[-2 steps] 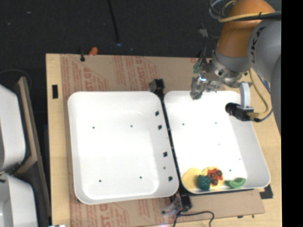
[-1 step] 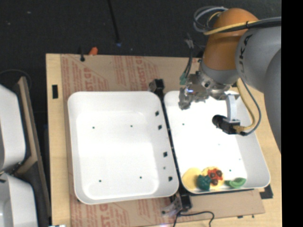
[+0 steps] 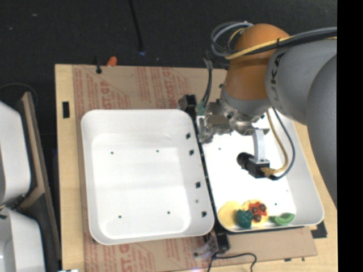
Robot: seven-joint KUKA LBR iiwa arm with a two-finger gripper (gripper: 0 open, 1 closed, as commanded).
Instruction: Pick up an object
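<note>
Nothing is lifted yet — the small cluster of toys (image 3: 255, 213) lies at the near edge of the right bin (image 3: 300, 169), well apart from the gripper (image 3: 207, 130) hovering at the bin's far left corner — the whole pick remains.

Dark floor (image 3: 68, 21), cardboard-topped bench (image 3: 130, 89) (printed red)

Two bins side by side, objs (image 3: 256, 213) in right bin (image 3: 295, 169) near front edge, arm (image 3: 266, 78) above
</note>
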